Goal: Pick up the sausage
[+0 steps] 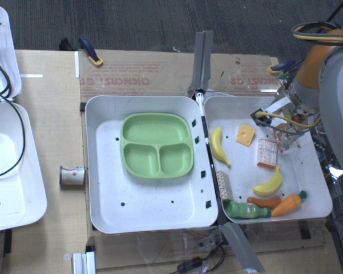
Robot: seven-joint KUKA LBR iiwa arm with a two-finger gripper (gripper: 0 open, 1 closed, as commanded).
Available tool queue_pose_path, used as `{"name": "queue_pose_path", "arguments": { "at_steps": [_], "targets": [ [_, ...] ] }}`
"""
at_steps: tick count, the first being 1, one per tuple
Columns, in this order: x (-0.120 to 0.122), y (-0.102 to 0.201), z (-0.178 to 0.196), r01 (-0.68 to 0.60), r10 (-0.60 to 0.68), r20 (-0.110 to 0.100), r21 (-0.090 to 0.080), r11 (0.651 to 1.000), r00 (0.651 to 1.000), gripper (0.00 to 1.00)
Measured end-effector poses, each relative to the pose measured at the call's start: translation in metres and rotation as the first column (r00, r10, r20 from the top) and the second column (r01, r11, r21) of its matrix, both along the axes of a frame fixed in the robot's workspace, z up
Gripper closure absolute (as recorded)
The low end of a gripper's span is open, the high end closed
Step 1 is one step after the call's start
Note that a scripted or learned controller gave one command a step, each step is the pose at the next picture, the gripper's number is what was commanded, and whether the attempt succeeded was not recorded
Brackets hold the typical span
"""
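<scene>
While the tool (281,131) hovers over the upper part of the right bin (316,210), whether it is open or closed cannot be told. The sausage (263,201) lies well below it, touching the carrot (286,205), just under a banana (269,183). Judging by this, the approach is underway; next, descend toward the sausage.

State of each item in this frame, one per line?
sausage: lying in right bin, untouched
carrot: lying beside sausage
green bottle: on its side
green tray: upright in left bin
tool: over right bin's far side, apart from sausage
</scene>
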State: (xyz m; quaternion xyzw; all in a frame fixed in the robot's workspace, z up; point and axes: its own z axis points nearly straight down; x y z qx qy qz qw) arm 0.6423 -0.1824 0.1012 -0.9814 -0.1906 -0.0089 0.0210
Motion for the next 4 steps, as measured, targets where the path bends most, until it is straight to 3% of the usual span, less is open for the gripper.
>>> {"name": "queue_pose_path", "arguments": {
  "at_steps": [1,2,3,4],
  "targets": [
    [0.0,0.0,0.0,0.0,0.0,0.0,0.0,1.0,1.0,0.0],
    [-0.006,0.025,-0.004,0.045,-0.045,-0.002,-0.046,0.998,0.999,0.0],
    [0.006,0.053,-0.004,0.041,-0.041,-0.002,-0.049,0.998,0.999,0.0],
    [0.005,0.052,0.005,0.039,-0.039,-0.009,-0.05,0.998,0.999,1.0]
  ]
}}
